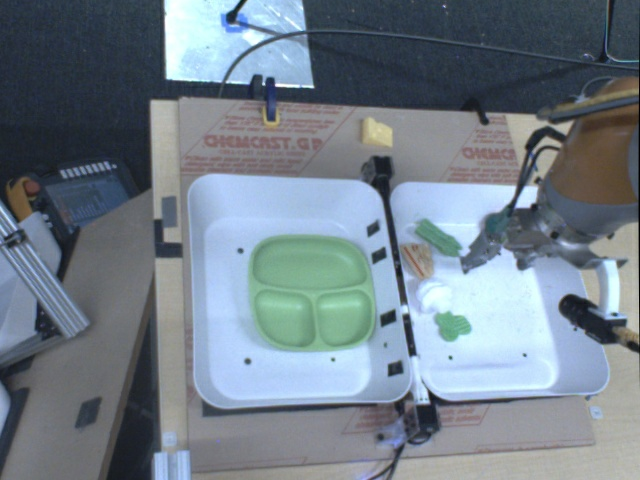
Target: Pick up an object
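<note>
Pincer [480, 253], whether open or closed I cannot tell, hovers over the right bin [560, 368]. Of its small pieces, the long green piece [438, 236] looks light, stiff and easiest across its narrow middle; the green lump [453, 325] and white piece [433, 295] offer less.

We see a divided plate [308, 294] in the left bin [215, 268], four small objects in the right bin [520, 368], the gripper [475, 256] above them.
</note>
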